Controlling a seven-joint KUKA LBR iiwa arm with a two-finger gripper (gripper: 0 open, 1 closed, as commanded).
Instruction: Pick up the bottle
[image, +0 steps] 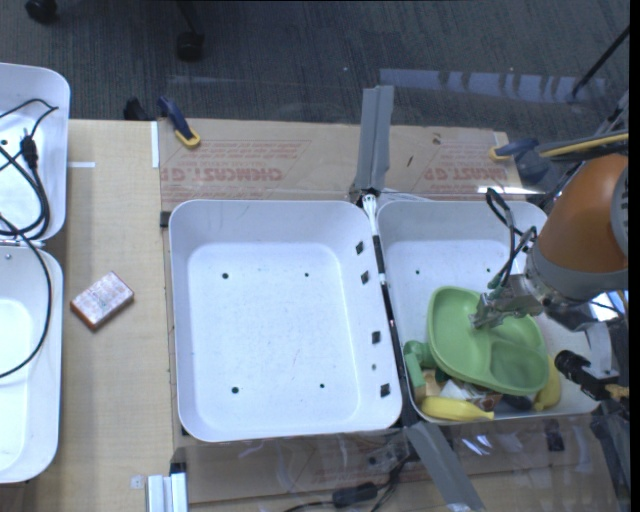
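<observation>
grey and blurred at its tip, the gripper (494, 312) hangs low over a green dish (512, 362) in the right bin (440, 206), touching the dish's upper rim or just above it. whether it is spread or pressed together i cannot tell, and nothing is seen pinched in it. above it the arm (590, 222) rises with its orange band, reaching in from the right.

the bottle (413, 362), as best i can judge, is the small green thing that pokes out from under the dish's left edge, close to the wall between the two bins. most of it is hidden, so this reading is unsure. it lies to the left of the gripper and nearer the camera, with the dish between them. its long axis seems to run roughly along that wall, toward the front of the bin.

just in front of it lies a yellow banana (452, 407) against the bin's front wall. the coming move probably calls for a shift left and forward, off the dish. the dish's overhang and the near wall leave little room for a grasp.
</observation>
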